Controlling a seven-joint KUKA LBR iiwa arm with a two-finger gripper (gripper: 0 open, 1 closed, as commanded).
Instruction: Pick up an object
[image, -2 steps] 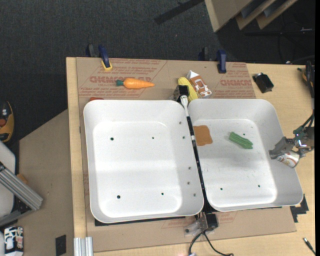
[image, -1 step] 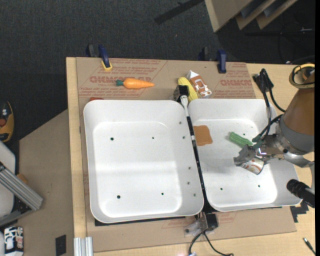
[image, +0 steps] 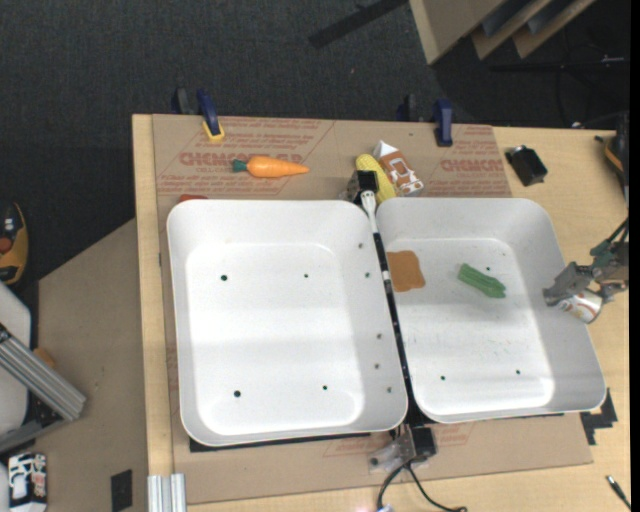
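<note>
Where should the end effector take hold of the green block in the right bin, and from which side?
Probably across the short width of the green block, near its middle, coming straight down from above. It lies flat on the floor of the right bin, long and narrow, angled from upper left to lower right, with bare floor along both long sides. The brown piece sits apart to its left.

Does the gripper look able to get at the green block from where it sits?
Probably yes. The gripper sits at the right bin's right edge, and the green block lies flat just to its left, with bare bin floor between them. The brown piece lies farther left, out of the path.
</note>
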